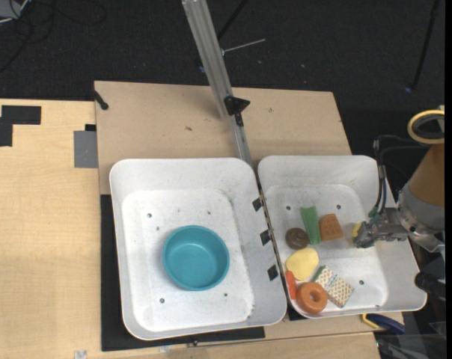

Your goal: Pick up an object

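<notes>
The right bin point(361, 172) holds several small objects: a green block point(310, 220), an orange-brown block point(331, 227), a dark brown round piece point(297, 238), a yellow lump point(302, 262), an orange ring point(313, 297) and a checkered piece point(335, 287). My gripper point(363, 235) hangs low over the right side of this bin, just right of the orange-brown block and apart from it. Nothing is visible between its tips. The arm's orange-banded wrist point(429, 176) rises at the right edge.
The left bin point(136, 178) holds a teal bowl point(196, 256). A slanted metal rail point(211, 51) stands behind the bins, reaching down to their shared wall. Wooden benchtop lies to the left and behind.
</notes>
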You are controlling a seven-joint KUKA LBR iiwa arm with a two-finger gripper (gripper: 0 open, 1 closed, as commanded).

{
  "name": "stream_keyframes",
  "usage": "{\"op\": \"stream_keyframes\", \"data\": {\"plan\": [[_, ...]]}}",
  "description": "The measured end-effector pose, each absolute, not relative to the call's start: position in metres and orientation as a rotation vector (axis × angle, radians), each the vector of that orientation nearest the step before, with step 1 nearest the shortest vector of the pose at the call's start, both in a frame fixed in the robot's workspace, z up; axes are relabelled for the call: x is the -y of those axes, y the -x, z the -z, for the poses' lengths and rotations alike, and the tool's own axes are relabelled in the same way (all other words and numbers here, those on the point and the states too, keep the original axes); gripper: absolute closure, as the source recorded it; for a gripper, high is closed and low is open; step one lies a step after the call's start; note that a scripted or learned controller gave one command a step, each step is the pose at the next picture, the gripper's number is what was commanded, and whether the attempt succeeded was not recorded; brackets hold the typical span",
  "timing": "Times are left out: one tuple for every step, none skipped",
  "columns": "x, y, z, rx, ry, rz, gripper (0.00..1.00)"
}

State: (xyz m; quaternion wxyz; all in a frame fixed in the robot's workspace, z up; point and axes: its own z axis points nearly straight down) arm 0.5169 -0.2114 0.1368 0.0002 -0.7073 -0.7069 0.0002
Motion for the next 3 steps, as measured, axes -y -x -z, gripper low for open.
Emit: {"op": "stream_keyframes", "data": {"plan": [[0.215, -0.515, -0.179, 2.222, 2.224, 0.001, 1.0], [0.217, -0.507, -0.226, 2.223, 2.224, 0.002, 1.0], [0.217, -0.507, -0.261, 2.223, 2.223, 0.002, 1.0]]}}
